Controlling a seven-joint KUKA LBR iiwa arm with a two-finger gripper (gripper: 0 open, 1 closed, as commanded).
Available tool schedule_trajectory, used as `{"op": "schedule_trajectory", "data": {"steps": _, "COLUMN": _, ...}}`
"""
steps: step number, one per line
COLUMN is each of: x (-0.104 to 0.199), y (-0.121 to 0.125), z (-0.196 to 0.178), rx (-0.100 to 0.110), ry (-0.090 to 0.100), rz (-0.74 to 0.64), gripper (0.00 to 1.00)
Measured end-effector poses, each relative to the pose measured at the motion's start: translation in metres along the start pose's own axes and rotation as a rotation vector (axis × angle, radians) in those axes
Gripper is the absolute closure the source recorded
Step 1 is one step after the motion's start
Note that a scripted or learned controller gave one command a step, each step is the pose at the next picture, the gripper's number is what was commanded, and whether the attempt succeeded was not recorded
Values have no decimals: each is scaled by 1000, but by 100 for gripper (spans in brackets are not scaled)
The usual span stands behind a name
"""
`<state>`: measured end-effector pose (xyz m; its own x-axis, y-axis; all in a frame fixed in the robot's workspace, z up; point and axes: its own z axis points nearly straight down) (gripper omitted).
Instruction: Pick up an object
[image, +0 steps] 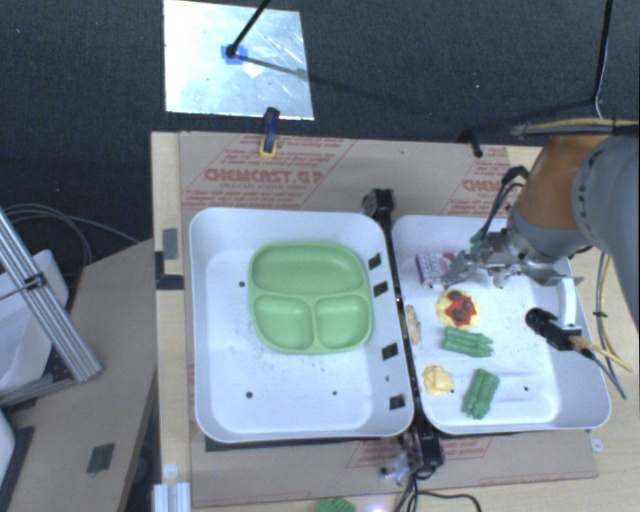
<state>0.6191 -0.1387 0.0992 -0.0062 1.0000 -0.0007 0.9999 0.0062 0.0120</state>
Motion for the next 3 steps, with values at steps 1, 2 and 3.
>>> {"op": "schedule_trajectory", "data": {"steps": 1, "x": 5, "y": -44, "z": 15, "rx": 13, "ry": 2, "rz": 7, "gripper": 0}}
{"op": "schedule_trajectory", "data": {"steps": 2, "x": 4, "y": -40, "z": 2, "rx": 5, "ry": 0, "rz": 5, "gripper": 100}}
{"op": "schedule_trajectory", "data": {"steps": 3, "x": 92, "y": -64, "z": -91, "rx": 7, "ry": 3, "rz": -5, "gripper": 100}}
